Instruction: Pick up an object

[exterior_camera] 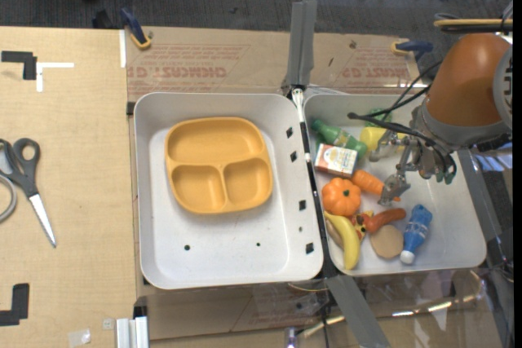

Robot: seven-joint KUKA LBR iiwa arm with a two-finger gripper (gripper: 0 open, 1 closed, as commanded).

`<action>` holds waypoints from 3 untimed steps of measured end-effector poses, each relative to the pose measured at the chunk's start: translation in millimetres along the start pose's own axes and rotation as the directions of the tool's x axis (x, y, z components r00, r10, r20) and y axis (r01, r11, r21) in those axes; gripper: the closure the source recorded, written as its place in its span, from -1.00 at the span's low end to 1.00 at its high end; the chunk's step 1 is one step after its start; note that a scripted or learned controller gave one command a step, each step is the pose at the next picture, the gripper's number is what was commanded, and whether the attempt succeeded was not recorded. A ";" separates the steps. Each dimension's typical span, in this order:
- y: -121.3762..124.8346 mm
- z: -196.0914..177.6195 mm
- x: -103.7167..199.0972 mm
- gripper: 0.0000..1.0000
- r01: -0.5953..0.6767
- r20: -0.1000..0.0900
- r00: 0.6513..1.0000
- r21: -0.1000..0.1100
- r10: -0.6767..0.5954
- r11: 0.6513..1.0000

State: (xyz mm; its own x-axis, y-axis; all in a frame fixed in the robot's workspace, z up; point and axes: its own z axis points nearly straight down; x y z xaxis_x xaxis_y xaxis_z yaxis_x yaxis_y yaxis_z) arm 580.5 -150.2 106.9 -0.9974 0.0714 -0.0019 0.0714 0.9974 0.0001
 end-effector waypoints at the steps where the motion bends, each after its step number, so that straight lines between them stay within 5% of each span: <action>1: 47.6 11.0 -72.7 -1.00 -0.031 0.007 0.999 0.004 0.031 1.000; 2: 46.2 1.6 -72.5 1.00 -0.030 0.007 1.000 0.008 0.030 1.000; 3: 46.8 1.3 -72.9 -1.00 -0.031 0.008 1.000 0.007 0.030 1.000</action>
State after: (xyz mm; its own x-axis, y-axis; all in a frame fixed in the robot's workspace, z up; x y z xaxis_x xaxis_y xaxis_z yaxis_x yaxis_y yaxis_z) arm 656.5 -108.7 105.7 -0.9948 0.1018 -0.0098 0.1018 0.9948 -0.0066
